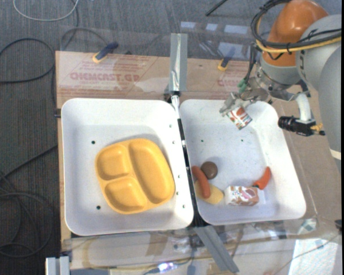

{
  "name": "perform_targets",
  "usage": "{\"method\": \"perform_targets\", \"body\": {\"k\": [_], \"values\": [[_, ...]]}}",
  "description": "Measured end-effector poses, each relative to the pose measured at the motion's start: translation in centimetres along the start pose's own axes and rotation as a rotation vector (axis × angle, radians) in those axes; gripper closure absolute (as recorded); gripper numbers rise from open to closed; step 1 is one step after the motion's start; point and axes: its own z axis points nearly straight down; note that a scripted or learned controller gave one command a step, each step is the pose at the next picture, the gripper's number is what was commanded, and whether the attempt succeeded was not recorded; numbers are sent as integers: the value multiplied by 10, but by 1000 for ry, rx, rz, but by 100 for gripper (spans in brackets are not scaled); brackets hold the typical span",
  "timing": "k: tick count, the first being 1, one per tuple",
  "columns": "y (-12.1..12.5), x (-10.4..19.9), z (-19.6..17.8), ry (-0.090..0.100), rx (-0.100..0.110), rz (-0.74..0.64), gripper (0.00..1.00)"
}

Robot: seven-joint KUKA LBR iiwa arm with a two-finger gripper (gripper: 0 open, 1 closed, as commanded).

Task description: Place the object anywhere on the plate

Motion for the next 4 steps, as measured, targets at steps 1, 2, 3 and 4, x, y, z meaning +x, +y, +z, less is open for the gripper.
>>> {"method": "perform_targets", "body": {"k": [1, 2, 3, 4], "values": [[-45, 92, 4, 8, -4, -261, 100], [-59, 149, 4, 7, -4, -379, 100], [-59, 210, 3, 7, -5, -625, 100], [-59, 210, 3, 8, -5, -625, 0]]}}
